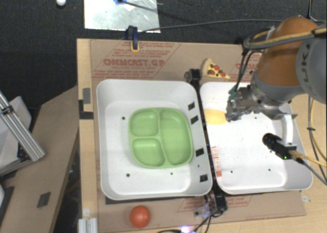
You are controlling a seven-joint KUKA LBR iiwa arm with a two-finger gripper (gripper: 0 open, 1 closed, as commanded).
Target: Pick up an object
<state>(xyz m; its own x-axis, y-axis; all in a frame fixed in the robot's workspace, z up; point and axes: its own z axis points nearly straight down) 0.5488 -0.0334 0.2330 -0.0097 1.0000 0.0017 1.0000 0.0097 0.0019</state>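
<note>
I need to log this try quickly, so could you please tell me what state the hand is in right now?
Hand: low in the right bin, right beside the yellow object; whether it is open, closed or holding cannot be told.

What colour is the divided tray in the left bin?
Light green; the tray shows clearly in the camera view.
</note>
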